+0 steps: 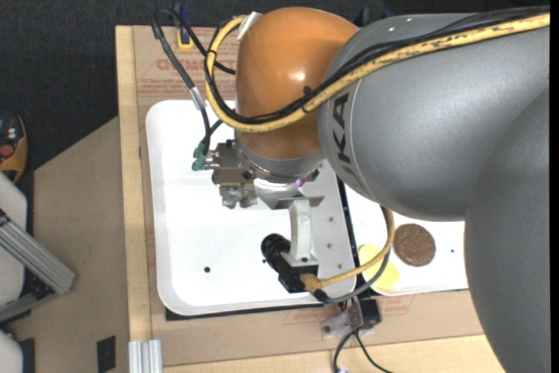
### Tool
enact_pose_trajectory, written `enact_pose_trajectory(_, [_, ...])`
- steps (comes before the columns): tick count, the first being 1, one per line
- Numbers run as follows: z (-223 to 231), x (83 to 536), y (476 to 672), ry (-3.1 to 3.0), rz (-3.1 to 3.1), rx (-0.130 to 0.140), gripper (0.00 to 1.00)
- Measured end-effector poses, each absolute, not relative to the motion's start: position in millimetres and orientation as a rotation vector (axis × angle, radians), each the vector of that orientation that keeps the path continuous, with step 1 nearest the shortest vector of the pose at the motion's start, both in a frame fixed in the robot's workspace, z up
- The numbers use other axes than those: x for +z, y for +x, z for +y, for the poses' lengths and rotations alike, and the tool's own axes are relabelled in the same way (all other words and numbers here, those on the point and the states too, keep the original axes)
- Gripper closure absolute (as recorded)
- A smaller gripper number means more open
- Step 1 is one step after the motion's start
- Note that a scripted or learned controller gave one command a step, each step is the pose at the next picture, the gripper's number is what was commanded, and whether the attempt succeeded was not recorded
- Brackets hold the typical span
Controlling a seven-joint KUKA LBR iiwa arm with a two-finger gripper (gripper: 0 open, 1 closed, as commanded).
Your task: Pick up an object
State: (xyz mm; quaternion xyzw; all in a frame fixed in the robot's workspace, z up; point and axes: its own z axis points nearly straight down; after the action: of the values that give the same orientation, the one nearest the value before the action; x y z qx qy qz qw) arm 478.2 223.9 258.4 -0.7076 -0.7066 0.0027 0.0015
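- Hanging over the left bin [175, 214], my gripper [236, 188] sits under the orange band [284, 83] of my wrist; whether it is apart or together I cannot tell.
- To its right, in the right bin [437, 275], lies a brown round object [414, 245], touching a yellow object [377, 262] beside it, both well apart from my gripper.

Tan surface [131, 188] with faint red printing near the far edge, seen from above at a slant. Resting on it, two shallow white bins side by side: left bin [175, 214] largely bare white floor with rounded corners, right bin [437, 271] mostly hidden under the grey arm. Round brown disc [413, 245] lying in the right bin, beside something yellow [384, 273].
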Motion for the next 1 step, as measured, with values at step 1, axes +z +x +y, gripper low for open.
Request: enact_pose_trajectory(1, [224.4,394.6,498.7,-2.224,-2.227,-0.025,1.00])
